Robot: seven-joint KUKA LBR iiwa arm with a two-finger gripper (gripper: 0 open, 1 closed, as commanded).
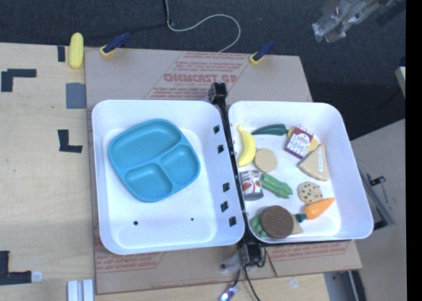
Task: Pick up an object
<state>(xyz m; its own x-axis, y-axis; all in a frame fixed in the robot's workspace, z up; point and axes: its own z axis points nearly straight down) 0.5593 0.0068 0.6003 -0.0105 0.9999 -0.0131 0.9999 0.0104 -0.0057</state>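
Overhead, gripper clear of toy food

Up at the top right, the metallic gripper (337,22) hangs blurred; whether it's open, I cannot tell. Glossy plastic banana (246,146), ridged carrot (319,208) and round burger (276,221) sit in the right bin (348,161).

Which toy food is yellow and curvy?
The banana, by the right bin's left wall. It's the long curved yellow piece; the cheese wedge is paler and flat-sided.

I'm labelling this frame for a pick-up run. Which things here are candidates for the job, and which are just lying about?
For the job: gripper; in the right bin: banana, carrot, cookie, can, burger.

Lying about: blue tray in the left bin, yellow object on the bench, cable.
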